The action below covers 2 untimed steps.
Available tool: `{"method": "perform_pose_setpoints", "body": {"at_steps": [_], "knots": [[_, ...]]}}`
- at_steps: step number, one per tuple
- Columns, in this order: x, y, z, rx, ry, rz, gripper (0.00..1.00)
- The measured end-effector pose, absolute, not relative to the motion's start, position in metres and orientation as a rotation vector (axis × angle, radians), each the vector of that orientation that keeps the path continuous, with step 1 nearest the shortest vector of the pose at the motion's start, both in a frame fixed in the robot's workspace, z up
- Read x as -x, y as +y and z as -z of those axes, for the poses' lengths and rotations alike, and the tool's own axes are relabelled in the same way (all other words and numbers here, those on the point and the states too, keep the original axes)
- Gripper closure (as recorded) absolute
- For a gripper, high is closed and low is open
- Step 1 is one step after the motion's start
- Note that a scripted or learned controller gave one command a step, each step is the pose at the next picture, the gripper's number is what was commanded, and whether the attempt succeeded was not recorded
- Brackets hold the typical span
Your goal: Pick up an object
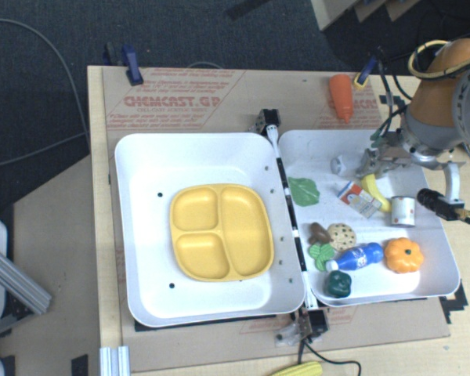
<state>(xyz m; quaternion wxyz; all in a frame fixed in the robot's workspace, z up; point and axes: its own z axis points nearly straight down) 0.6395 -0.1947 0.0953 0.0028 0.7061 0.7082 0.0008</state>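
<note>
The end effector (pixel 378 161) hangs low over the right bin (pixel 446 276), just above a yellow banana (pixel 374 191) lying beside a small red-and-white packet (pixel 359 198); whether it is open or closed cannot be told. A yellow divided plate (pixel 219 231) sits in the left bin (pixel 137 210)

The grey arm (pixel 442 120) reaches in from the right, its orange band (pixel 446 61) uppermost; the wrist angles down and leftward; the gripper (pixel 374 163) sits low at its end.
</note>
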Motion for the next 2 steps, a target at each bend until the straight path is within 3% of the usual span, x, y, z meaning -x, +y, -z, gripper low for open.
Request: {"method": "perform_pose_setpoints", "body": {"at_steps": [1,2], "knots": [[-0.657,-0.131,-0.082,-2.243,2.241,0.054,1.00],[-0.574,-0.067,-0.185,-2.221,2.224,0.000,1.00]]}}
